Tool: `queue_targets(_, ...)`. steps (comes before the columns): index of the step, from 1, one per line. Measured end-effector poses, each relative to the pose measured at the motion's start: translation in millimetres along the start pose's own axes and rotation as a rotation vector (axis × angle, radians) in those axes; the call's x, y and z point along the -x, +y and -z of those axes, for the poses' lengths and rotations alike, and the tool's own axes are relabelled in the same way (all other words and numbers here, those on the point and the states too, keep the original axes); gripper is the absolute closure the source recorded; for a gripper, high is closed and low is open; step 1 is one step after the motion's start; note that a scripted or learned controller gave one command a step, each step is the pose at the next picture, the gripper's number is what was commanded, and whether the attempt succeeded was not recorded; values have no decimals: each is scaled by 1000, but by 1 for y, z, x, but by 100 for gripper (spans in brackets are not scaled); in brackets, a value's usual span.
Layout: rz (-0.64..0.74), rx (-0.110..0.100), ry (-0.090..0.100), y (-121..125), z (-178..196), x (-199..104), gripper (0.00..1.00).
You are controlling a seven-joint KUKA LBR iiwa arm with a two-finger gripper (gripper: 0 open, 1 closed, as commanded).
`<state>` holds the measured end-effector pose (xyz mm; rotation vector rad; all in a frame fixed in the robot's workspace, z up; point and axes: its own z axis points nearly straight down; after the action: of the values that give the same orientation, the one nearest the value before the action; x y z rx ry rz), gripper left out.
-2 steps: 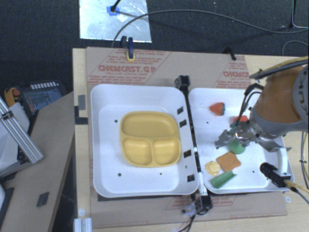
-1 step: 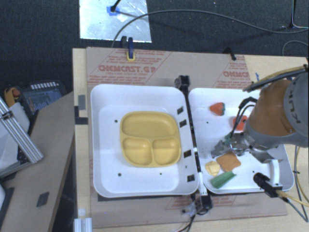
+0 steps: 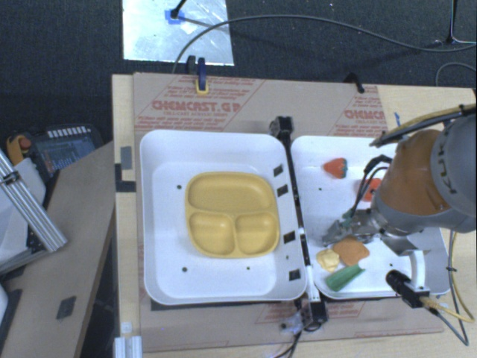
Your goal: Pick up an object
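**Arm low over the right bin's cluster of small objects**

2 white bins sit side by side on a bench topped with brown cardboard. The left bin (image 3: 160,200) holds 1 yellow divided tray (image 3: 229,213) with 3 compartments, lying flat near the bin's middle.

The right bin (image 3: 313,166) is the landmark for the rest. The grey arm (image 3: 440,174), with its orange band (image 3: 406,174), reaches over this bin from the right and covers much of its far-right half. The gripper (image 3: 349,228) hangs low near the bin's centre, pointing toward the bin's near-left corner. Whether it is apart or together cannot be told from this angle, and no object is seen between its tips.

4 small objects show in the right bin. A red object (image 3: 336,167) lies toward the bin's far side, well apart from the gripper. An orange object (image 3: 352,252) lies just under and beside the gripper tip, toward the bin's near edge; contact between them cannot be judged. A yellow object (image 3: 327,259) sits touching the orange object on its left. A green object (image 3: 343,277) lies tilted along the bin's near edge, just below the other 2.

A black cable (image 3: 291,192) runs along the seam where the right bin meets the left bin.
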<state>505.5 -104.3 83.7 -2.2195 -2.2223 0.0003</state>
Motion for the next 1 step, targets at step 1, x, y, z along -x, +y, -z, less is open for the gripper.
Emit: queue_targets(1,1,3,0,1,12,0,100)
